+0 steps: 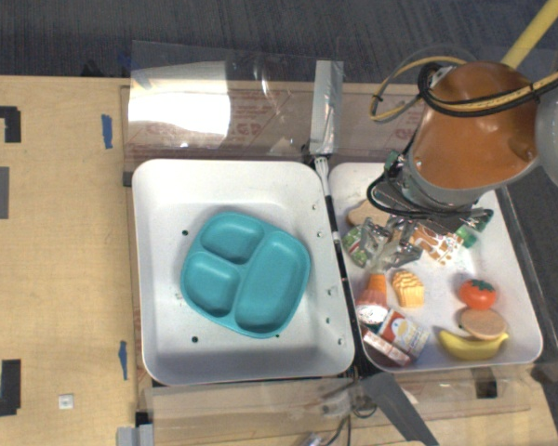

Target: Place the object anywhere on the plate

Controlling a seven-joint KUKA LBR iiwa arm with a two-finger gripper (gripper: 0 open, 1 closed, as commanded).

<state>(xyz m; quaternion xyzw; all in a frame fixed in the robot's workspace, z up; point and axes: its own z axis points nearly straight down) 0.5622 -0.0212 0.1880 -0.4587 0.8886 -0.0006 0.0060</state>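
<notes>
Note that the plate [246, 274] in the left bin carries nothing; the toy food [408, 289] lies right of it, under the gripper [397, 233], finger state indeterminable

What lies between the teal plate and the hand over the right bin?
In the camera view, between the plate and the hand: bare white floor of the left bin, then the bins' adjoining rims.

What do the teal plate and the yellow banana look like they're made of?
The teal three-compartment plate looks like moulded plastic, matte to satin: uniform colour, soft rounded dividers. The yellow banana is probably a plastic toy: smooth, evenly coloured skin with a faint sheen, though real fruit can't be ruled out.
</notes>
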